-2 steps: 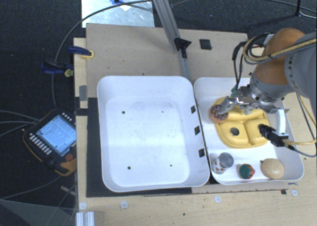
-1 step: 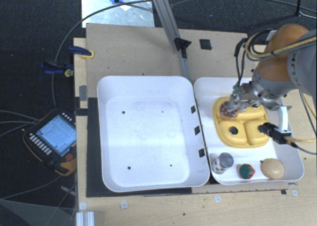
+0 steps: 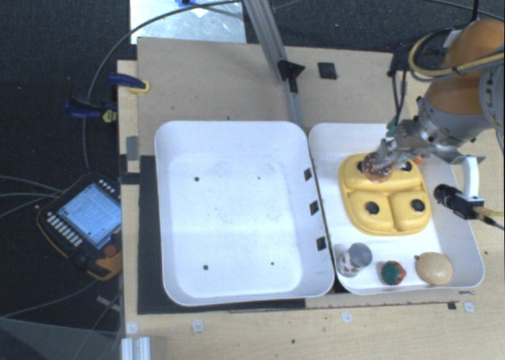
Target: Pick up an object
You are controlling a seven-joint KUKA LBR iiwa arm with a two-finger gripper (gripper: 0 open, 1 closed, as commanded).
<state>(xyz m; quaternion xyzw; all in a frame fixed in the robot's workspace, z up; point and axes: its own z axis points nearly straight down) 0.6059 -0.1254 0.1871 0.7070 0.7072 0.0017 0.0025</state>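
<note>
My gripper (image 3: 380, 164) reaches into the right bin (image 3: 465, 260) from the upper right and is low over the top of a yellow moulded block (image 3: 384, 194) with round hollows. A small brown, speckled thing (image 3: 372, 167) sits right at the fingertips on the block's upper part; whether the fingers hold it is hidden. Along the bin's front edge lie a small grey and white cup-like object (image 3: 353, 259), a green and red ball (image 3: 392, 272) and a beige egg-shaped object (image 3: 433, 268).
The left bin (image 3: 229, 216) stands beside the right one, with black clips on the shared rim. A metal pole (image 3: 268, 27) crosses the bench's back. A teach pendant (image 3: 83, 220) lies on the floor at the left.
</note>
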